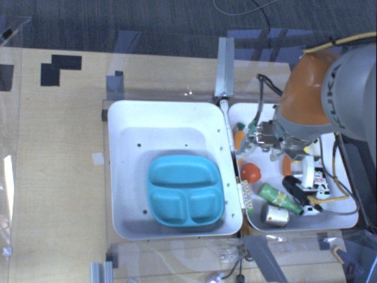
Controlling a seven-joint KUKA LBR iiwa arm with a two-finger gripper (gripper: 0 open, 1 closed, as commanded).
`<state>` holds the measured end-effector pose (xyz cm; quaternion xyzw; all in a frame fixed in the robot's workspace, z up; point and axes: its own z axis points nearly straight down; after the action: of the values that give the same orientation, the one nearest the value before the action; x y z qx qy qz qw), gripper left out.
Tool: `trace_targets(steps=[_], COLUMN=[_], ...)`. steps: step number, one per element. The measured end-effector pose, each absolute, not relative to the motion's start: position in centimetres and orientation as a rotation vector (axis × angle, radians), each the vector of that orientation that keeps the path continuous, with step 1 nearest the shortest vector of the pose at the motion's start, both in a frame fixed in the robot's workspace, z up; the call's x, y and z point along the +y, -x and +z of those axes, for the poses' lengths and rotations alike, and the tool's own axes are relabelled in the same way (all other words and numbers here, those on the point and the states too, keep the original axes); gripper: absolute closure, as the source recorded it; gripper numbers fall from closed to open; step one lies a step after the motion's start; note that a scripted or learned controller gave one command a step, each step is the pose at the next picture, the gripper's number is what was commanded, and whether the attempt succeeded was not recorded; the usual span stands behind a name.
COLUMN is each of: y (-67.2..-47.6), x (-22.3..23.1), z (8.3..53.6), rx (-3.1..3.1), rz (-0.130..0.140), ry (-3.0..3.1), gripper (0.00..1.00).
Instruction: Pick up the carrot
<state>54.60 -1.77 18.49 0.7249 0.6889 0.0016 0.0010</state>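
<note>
**Claw over the right bin, carrot against the bin wall**

The carrot (pixel 238 139) appeared to be the short orange piece in the right bin (pixel 337 216), lying tight against that bin's left wall, towards the far end. The claw (pixel 264 143) hung just beside it, on the side away from the wall. Whether the claw was apart or together could not be told, because the wrist and its fittings covered it from above. Nothing could be seen held in it.

A red tomato (pixel 250 172) sat near the carrot on the near side. A green bottle (pixel 278 196) and a silver can (pixel 274 215) lay further towards the front. A 2nd orange thing (pixel 287 165) showed partly under the wrist, and it could not be identified. The left bin (pixel 177 131) held a blue plate (pixel 185 188) with 3 compartments. Both bins stood on the table (pixel 59 158).

The carrot was probably light and stiff, likely a plastic toy with a smooth skin that could slip, and it would tend to roll. The best hold looked to be across its thicker middle. The wall left little room on that side, so the approach would need care.

The grey arm (pixel 353 93) bore the letters "KU". A label strip (pixel 245 194) on the rim between the bins carried print too small to read.
</note>
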Motion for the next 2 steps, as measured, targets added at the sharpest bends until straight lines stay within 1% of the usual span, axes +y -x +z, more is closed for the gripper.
trace_targets(steps=[1, 2], y=[-60.6, -60.7], x=[-0.3, -0.2], z=[18.5, 19.6], rx=[2.051, 2.057], rz=[0.005, 0.01], ry=[-2.377, -2.367], gripper=[0.0, 1.0])
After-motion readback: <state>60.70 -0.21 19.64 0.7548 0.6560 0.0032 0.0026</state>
